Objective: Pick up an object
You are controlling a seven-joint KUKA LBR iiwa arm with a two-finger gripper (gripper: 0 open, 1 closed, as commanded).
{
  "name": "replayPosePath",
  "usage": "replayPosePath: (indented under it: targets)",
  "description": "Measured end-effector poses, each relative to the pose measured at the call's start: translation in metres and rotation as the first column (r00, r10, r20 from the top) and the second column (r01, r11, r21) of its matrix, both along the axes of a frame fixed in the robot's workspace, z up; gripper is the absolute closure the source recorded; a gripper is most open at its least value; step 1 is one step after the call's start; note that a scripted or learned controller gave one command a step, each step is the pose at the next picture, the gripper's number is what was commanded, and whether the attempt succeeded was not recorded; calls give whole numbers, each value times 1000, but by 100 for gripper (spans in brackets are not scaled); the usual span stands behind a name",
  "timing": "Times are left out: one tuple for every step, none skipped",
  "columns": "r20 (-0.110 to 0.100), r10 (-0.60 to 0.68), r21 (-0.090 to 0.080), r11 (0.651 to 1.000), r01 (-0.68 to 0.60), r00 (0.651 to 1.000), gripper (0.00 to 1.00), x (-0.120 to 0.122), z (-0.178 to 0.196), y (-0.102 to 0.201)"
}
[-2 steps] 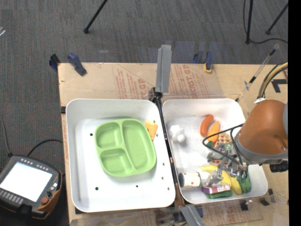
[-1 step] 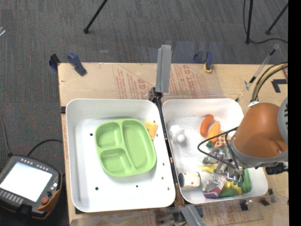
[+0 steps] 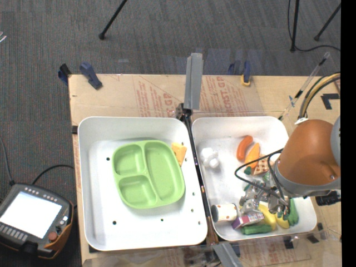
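Two white bins (image 3: pixel 89 149), one green plate (image 3: pixel 148 174).

Smooth green plastic tray (image 3: pixel 149 174), cardboard bench (image 3: pixel 128 96)

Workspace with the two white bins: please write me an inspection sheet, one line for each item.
Surface: cardboard-covered bench bearing the left bin and the right bin.
Job's things: right bin holds orange pieces, a white lump, a small cup, yellow, green and purple items near the front corner.
Clutter: green divided plate and a yellow piece in the left bin.
Grippers: gripper low over the right bin's pile.
Cables: black loops at the wrist.
Surroundings: pendant, blue clamps, dark carpet.
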State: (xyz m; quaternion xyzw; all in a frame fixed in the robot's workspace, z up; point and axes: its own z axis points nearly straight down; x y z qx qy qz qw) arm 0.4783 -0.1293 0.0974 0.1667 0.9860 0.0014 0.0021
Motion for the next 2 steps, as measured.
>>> replayPosePath:
  targets:
    - [22, -1, -4, 1000, 1, 1000, 0, 6, 5, -1]
    - [-3, 102, -1, 995, -102, 995, 0, 106, -9, 9]
